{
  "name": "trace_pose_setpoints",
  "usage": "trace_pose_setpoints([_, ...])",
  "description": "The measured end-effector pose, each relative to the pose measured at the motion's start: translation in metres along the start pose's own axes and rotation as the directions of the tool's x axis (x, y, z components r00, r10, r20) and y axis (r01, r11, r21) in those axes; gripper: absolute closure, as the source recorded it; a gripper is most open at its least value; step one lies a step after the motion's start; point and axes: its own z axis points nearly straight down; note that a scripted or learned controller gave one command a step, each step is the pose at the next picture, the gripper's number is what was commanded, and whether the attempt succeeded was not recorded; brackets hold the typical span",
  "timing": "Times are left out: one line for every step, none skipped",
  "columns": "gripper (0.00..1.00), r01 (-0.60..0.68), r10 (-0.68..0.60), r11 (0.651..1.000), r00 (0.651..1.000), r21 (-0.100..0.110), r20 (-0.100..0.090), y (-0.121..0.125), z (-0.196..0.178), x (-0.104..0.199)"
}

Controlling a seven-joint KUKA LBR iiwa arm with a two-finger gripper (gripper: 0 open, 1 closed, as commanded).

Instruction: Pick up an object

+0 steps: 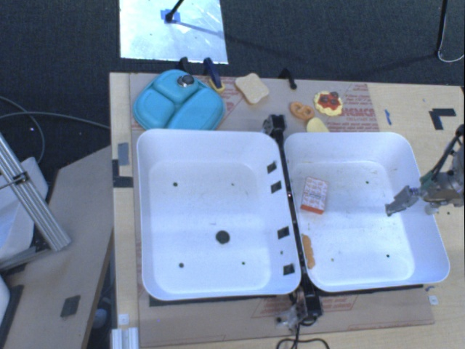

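Bench (174, 318) bears two white bins (211, 158), blue divided tray (178, 102), toast slice (252, 88), small toy foods (328, 102).

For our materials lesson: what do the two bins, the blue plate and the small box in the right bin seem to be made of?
Bins: probably moulded plastic, smooth and white with rounded corners and a soft sheen.
Blue plate: likely plastic, one even colour with moulded compartments.
Small box: seemingly printed cardboard, flat faces with red and white print.

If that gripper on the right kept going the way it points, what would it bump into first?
Probably the small red-and-white box in the right bin. The gripper points leftward across bare bin floor toward it, though its height is unclear.
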Motion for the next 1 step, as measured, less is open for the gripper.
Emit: trace_pose_setpoints([0.0,0.01,-0.01,1.0,1.0,0.003,-0.005,0.0391,0.1058,0.1061])
